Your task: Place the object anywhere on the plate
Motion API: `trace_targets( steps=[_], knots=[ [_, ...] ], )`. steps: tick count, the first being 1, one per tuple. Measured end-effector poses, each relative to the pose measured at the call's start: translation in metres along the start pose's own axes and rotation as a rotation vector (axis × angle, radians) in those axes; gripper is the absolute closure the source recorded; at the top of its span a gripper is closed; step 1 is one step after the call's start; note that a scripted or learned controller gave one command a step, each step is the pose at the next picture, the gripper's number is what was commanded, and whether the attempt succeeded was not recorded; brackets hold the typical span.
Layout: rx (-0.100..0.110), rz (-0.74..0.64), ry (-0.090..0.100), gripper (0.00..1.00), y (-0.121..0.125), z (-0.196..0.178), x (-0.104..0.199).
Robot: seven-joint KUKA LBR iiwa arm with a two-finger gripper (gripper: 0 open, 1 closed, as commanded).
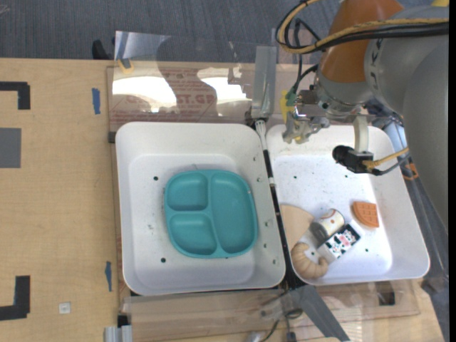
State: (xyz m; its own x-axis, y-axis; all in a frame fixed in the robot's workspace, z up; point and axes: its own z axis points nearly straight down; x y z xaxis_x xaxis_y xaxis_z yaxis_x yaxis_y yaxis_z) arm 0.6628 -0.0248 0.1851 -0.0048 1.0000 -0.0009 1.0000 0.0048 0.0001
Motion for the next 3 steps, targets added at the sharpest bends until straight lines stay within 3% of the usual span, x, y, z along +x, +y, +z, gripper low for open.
trace_targets(
  steps=[1,2,3],
  knots=[
    [0.002,0.0,0.003,1.0,-0.108,0.001,0.054],
    [0.008,-0.004,0.003,1.0,-0.129,0.042,0.165],
    [0.001,0.009,0.001,1.0,-0.148,-0.001,0.101]
  ],
)
